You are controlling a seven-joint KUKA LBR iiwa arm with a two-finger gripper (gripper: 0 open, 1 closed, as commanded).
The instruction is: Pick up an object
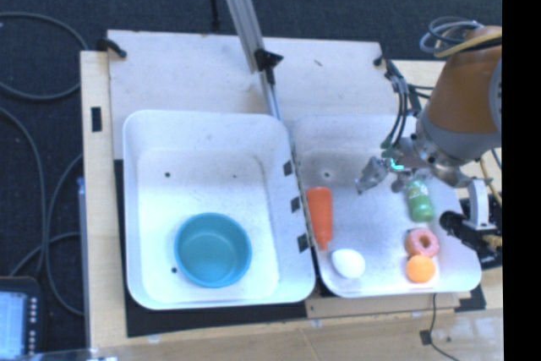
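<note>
My gripper (382,181) hangs over the upper middle of the right bin (338,139), open, with nothing between its fingers. A green bottle (418,203) lies just to its right, apart from the fingers. An orange carrot-shaped piece (319,214) lies along the bin's left wall, left of and below the gripper. Near the front edge sit a white egg (347,263), a pink donut (422,243) and an orange ball (420,268). The left bin (203,148) holds a blue bowl (213,249) at its front.
A slanted metal pole (241,4) comes down to the bench behind the bins' shared wall. The arm's orange band (465,89) looms over the right bin's far right corner. Black cables lie on the floor at left.
</note>
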